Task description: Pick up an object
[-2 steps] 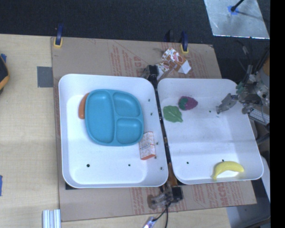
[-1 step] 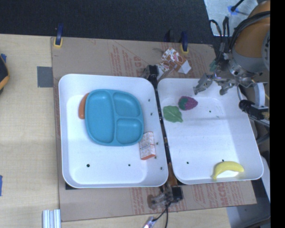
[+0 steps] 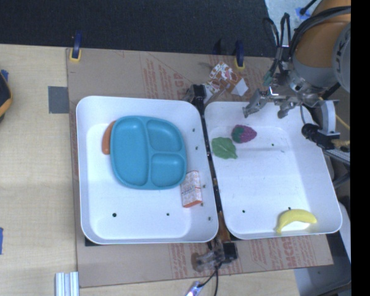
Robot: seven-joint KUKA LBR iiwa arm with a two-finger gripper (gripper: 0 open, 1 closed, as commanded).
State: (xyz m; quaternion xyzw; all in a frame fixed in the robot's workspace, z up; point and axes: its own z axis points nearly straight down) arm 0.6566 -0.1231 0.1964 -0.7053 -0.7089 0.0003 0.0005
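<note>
grapes [image 3: 244,133] and green leaf [image 3: 224,147] lie in right bin [image 3: 320,184], banana [image 3: 296,220] near its front corner; claw [image 3: 270,105] hangs spread wide, holding nothing, over bin's back edge.

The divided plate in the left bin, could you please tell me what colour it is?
The divided plate is light blue all over, seen clearly in the camera view.

Hand [image 3: 270,108] spread above right bin [image 3: 308,177], empty
</note>
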